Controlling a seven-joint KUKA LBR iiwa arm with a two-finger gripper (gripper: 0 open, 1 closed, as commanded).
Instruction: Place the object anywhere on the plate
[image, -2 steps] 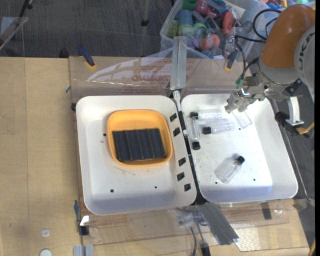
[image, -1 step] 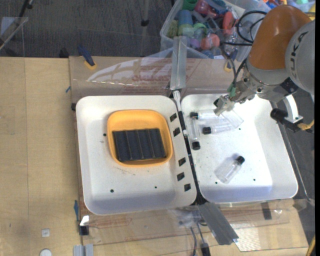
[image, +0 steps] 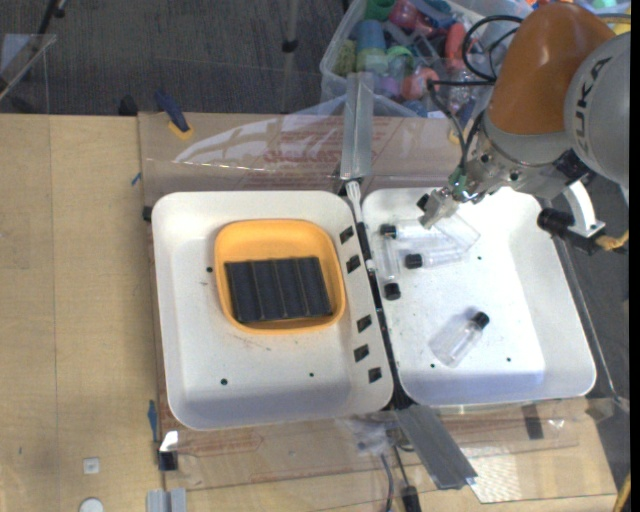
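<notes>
Two white bins sat side by side on the tabletop (image: 70, 300), meeting along a central seam marked by a row of small black tabs (image: 362, 325). Bare wood lay wide to the left of the left bin (image: 190, 380); the right bin (image: 560, 350) ran close to the frame's right side, with little room beyond it.

Left bin: an orange plate (image: 228, 242), squarish with rounded corners, sat in the upper middle, well clear of the bin walls on all sides. A dark ribbed slab (image: 278, 289) covered most of the plate's floor. White floor lay open below and to the left of the plate.

Right bin: a clear vial with a black cap (image: 460, 336) lay on its side near the middle, tilted, cap toward the upper right, apart from everything else. A second clear vial with a black cap (image: 432, 257) lay nearer the seam, higher up. Small black pieces sat close to the seam; I could not make out what they were.

The arm (image: 540, 70) reached in from the upper right, its orange band large and cut off by the frame's top. The pincer (image: 436, 209) hung over the right bin's upper left area, just above the second vial. Clear plastic and glare there blurred the tips; whether the pincer was open, closed, or gripping anything, I could not tell.

A tub of coloured items (image: 420, 40) behind the bins was cut off by the top edge.
</notes>
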